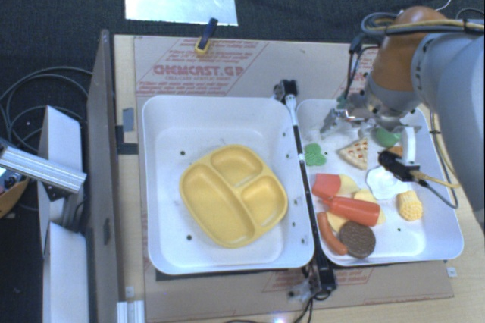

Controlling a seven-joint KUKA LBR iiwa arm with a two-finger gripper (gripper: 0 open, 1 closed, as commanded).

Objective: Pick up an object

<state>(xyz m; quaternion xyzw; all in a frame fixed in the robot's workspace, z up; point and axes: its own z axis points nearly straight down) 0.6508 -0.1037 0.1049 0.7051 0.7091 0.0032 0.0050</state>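
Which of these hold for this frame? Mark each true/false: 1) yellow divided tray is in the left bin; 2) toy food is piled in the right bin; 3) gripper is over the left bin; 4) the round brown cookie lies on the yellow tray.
1) True: the yellow divided tray lies in the left bin.
2) True: the toy food sits in the right bin.
3) False: the gripper is over the right bin.
4) False: the cookie is in the right bin, near its front edge.

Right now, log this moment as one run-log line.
arm: over right bin | end effector: low at far end, beside pizza slice | grasp: none seen | left bin: yellow tray
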